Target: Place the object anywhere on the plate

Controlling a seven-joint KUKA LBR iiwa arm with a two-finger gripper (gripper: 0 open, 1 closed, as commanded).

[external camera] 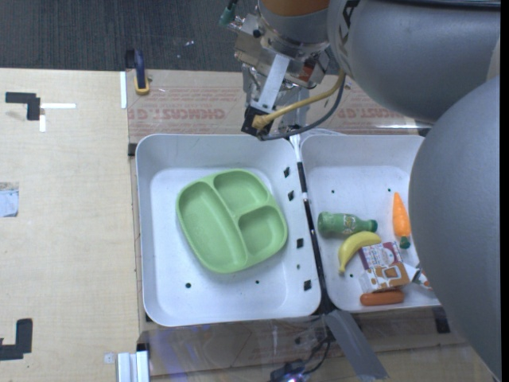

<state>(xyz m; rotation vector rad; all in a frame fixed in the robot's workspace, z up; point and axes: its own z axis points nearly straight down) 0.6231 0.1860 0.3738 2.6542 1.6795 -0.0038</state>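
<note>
A light green plate (231, 220) with three compartments lies in the left white bin (159, 293), and nothing rests on it. My gripper (282, 102) hangs high over the back rim where the two bins meet, above and behind the plate. In the right bin (350, 177) lie a green bottle (346, 224), a yellow banana (355, 248), an orange carrot (401, 214), a small brown-and-white carton (384, 266) and a reddish sausage (382, 298). I see nothing hanging under the gripper.
The grey arm covers the upper right of the view and the right bin's far side. A raised divider (306, 221) separates the bins. To the left lies bare wooden bench (64, 213); cardboard (191, 111) lies behind the bins.
</note>
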